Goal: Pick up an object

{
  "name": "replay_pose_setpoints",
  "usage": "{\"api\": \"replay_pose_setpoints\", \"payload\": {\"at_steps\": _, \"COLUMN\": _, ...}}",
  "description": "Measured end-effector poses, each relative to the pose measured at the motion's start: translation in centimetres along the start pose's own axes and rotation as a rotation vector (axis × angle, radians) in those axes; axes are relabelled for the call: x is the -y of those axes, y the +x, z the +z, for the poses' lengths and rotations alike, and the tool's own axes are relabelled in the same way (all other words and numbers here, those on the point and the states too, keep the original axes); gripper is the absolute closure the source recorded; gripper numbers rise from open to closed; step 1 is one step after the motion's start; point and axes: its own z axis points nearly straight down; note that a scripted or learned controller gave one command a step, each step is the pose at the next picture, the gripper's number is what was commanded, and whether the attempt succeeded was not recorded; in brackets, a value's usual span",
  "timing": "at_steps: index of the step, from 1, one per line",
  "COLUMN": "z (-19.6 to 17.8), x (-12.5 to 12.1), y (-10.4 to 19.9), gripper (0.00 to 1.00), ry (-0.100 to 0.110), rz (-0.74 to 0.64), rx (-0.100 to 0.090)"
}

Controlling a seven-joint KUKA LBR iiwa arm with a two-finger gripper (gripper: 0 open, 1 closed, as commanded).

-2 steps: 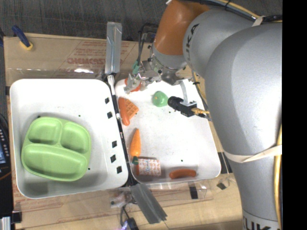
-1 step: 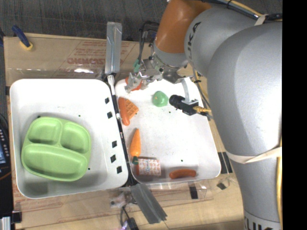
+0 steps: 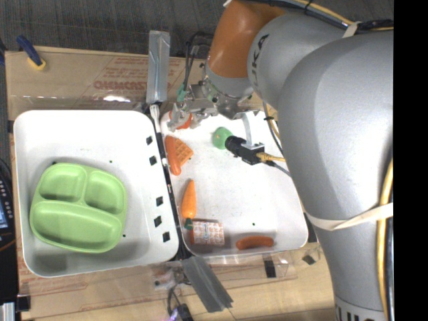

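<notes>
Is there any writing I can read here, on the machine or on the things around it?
Red print on the cardboard behind the bins: too blurred to read.
Dark lettering on the arm below its orange band: seen at an angle, not legible.
Label on the small can: too small to read.

A divided plate [image 3: 77, 208] lies in the left bin [image 3: 40, 129]. In the right bin [image 3: 294, 209], a waffle [image 3: 178, 152] sits behind a carrot [image 3: 189, 199]; a can [image 3: 207, 233] and sausage [image 3: 255, 242] lie along the front wall.
</notes>
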Motion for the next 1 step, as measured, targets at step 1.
{"api": "replay_pose_setpoints", "payload": {"at_steps": 1, "z": -0.99, "x": -0.03, "y": 0.03, "gripper": 1.00, "ry": 0.001, "rz": -0.005, "rx": 0.000}}
